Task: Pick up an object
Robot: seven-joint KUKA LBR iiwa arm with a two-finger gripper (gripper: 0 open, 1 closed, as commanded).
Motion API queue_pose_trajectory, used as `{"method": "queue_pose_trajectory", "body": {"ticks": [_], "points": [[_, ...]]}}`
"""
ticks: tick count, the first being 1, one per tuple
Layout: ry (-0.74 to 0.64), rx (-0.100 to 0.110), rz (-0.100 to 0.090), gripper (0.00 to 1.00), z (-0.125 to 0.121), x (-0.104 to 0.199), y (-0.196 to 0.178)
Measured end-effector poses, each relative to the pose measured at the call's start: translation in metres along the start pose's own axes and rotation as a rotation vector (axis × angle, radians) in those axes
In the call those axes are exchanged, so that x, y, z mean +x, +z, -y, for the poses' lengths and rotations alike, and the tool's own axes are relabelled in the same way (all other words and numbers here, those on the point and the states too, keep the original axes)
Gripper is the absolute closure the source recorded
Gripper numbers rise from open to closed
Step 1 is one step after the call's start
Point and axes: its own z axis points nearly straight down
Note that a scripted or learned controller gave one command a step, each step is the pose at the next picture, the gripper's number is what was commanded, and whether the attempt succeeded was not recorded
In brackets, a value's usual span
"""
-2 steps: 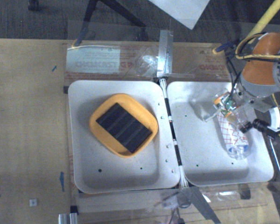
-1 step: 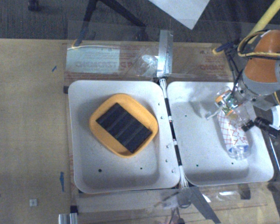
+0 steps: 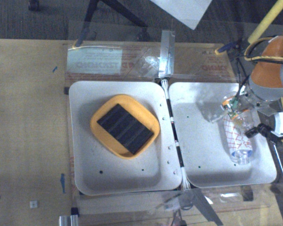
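In the right bin (image 3: 203, 164), gripper (image 3: 235, 106) sits over the clear bottle (image 3: 239, 138), prob. lining up a grab; open/closed can't tell.

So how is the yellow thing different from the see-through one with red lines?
The yellow dish is wide and solid, with a black ribbed top; the clear packet is narrow with red criss-cross lines. The dish lies in the left bin, the packet in the right bin. Both lie in white bins.

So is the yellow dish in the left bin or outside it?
In it: the yellow dish lies flat on the floor of the left bin, well inside its walls.
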Motion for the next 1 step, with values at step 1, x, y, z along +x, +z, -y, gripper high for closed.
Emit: {"method": "queue_pose_trajectory", "body": {"ticks": [1], "points": [[-0.271, -0.001, 0.003, 1.00, -0.0460, 0.0285, -0.0952]]}}
